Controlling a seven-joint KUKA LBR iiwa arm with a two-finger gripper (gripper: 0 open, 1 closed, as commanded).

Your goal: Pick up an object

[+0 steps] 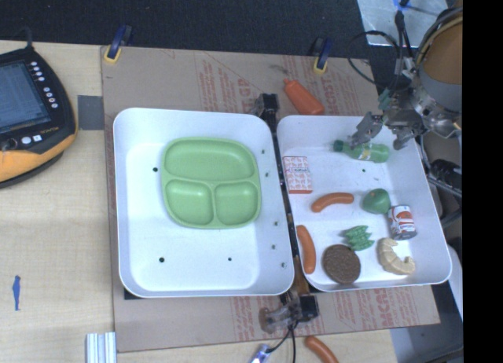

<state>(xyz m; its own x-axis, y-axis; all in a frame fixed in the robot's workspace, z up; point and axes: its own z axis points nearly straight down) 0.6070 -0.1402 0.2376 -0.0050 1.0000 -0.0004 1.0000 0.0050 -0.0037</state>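
My gripper (384,135) hangs over the back of the right bin (435,220), its fingers spread open. Just under and slightly left of it lies a green bottle-shaped object (365,150), with one fingertip (364,131) close above it; nothing is held between the fingers. Further forward in the same bin lie an orange sausage (332,201), a green pepper (377,199), a small can (402,221), a leafy green piece (357,236), a brown cookie (341,263), a croissant (395,257), another sausage (306,247) and a pink-printed card (297,174).
The left bin (137,220) holds a green divided plate (211,181). A carrot (302,97) lies on the cardboard behind the bins, and a sausage (322,348) in front. A teach pendant (27,114) sits at the far left. Cables hang by the arm at the upper right.
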